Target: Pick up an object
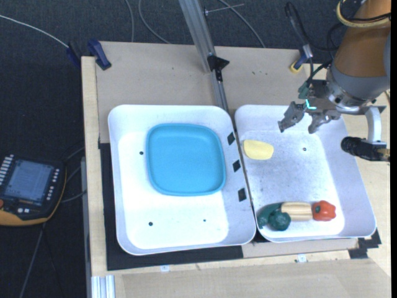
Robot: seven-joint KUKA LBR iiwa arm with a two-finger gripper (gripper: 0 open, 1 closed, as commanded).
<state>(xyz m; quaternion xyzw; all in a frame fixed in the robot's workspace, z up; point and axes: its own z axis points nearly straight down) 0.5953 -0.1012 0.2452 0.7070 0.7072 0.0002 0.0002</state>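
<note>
From my remote seat, overhead slanted view of the desk [155, 67] w/ two shallow white bins side by side. Left bin [127, 185] carries a big blue square plate [186, 159] near its middle. Right bin [344, 185] carries the pickable bits. The grey arm [363, 54] reaches in from the right, and its gripper [305, 121] hangs over the right bin's far edge, fingers spread apart, nothing between them. Nearest candidate, I'd judge, is the yellow piece [258, 149]: it lies by the right bin's left edge, so left of the gripper and a bit toward the near edge, long axis roughly left-right. Along the right bin's near edge sit a green veg [275, 218], a tan roll [296, 211] and a red veg [323, 210], in a row touching, well apart from the gripper.
</note>
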